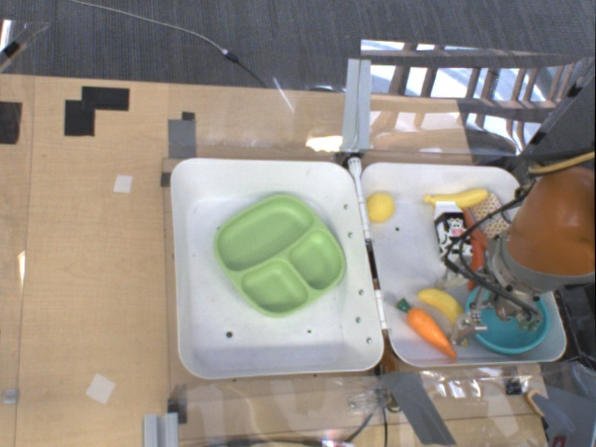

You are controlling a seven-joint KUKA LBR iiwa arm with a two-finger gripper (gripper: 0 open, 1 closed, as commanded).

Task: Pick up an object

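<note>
No words, numbers or brand names can be read anywhere. A small black-and-white printed thing [452, 234] is seen in the right bin [410, 250], but its marks are too blurry to be read.

Single fixed camera looking down at slant over bench [84, 250], taking in both white bins [200, 343] side by side, arm [559, 222] entering from right.
</note>
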